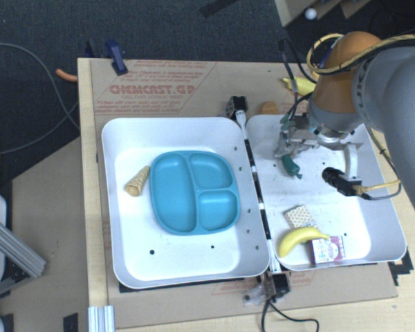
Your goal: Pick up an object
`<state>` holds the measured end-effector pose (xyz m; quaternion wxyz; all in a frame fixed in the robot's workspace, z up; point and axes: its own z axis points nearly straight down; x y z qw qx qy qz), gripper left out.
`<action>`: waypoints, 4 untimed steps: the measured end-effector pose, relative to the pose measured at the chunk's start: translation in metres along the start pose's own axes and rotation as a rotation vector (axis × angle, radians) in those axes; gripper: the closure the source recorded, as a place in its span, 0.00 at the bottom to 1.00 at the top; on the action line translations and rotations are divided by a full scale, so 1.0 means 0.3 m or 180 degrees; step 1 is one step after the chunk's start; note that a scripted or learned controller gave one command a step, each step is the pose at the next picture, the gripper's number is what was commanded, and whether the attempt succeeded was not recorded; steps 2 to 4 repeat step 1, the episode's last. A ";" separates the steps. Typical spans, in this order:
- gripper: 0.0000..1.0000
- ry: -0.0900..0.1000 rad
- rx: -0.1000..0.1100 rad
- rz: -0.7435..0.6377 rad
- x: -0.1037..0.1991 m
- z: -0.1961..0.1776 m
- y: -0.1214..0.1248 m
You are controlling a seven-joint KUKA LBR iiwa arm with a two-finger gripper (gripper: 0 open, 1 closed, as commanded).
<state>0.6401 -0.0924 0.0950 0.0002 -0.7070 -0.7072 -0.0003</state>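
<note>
Flanking banana (301, 240): cracker (300, 216) (box (328, 250) beside)

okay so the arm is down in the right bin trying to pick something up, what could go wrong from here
The gripper is low near the right bin's far left corner, by the divider wall, so it could knock that wall. A small teal thing lies right under it; a poor grip may just push it aside. The banana, cracker and small box lie packed together, so grabbing one could shift the others.

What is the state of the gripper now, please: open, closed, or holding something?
Gripper: it cannot be told; it hangs low over the right bin, holding nothing visible.
</note>
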 end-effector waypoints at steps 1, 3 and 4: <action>1.00 0.0000 -0.0007 -0.0004 0.189 -0.303 -0.122; 1.00 0.0000 -0.0007 -0.0004 0.189 -0.303 -0.122; 1.00 0.0000 -0.0007 -0.0004 0.189 -0.303 -0.122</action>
